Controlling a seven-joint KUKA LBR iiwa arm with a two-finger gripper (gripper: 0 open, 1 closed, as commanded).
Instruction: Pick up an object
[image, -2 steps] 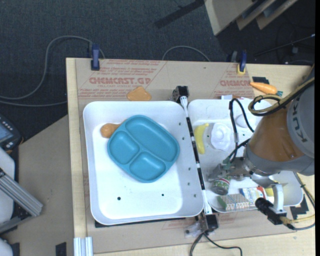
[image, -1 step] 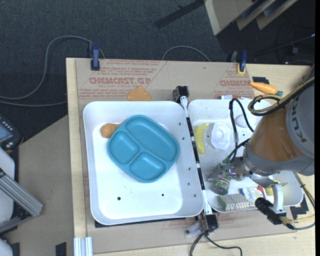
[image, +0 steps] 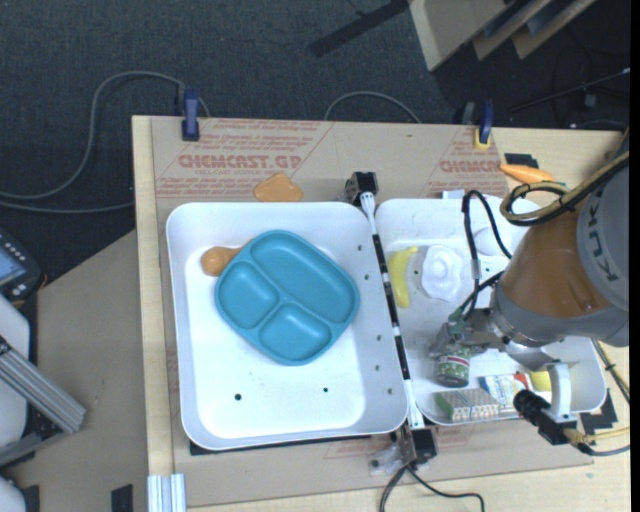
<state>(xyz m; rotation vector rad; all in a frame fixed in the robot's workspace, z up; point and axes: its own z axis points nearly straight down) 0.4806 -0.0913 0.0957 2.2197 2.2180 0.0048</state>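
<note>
While the arm (image: 560, 275) sits low over the right bin (image: 592, 395) at the right of the frame, I log the scene as follows. Gripper (image: 455, 345) is down among the clutter at lower centre-right, tip just above a small round can (image: 452, 371) w/ a dark top. Whether the fingers are spread or pressed together, I cannot tell; wrist and cabling hide them, so I record no grip.

Right bin contents: the can near the bin's left wall, a flat printed packet (image: 470, 405) just below it along the bottom rim, a yellow piece (image: 401, 277) at upper left of that bin, a white lumpy item (image: 441, 275) beside it. Items lie close together, some touching.

Left bin (image: 280, 410) holds a blue divided tray (image: 287, 296) at centre-left of the frame, w/ an orange lump (image: 214, 260) tucked at its upper-left edge. An orange scrap (image: 277, 187) lies on the bench above that bin, outside it.

Judgement: step in hand is the descent onto the can, approx. the nearest candidate. To do it well I'd want the fingers to straddle the can's sides, not its top, and come straight down so the packet below isn't caught too. The can stands near the bin wall, so a sideways drift toward frame-left risks a finger hitting the wall. Close firmly, lift slowly, then check that the can rises w/ the fingers.
</note>
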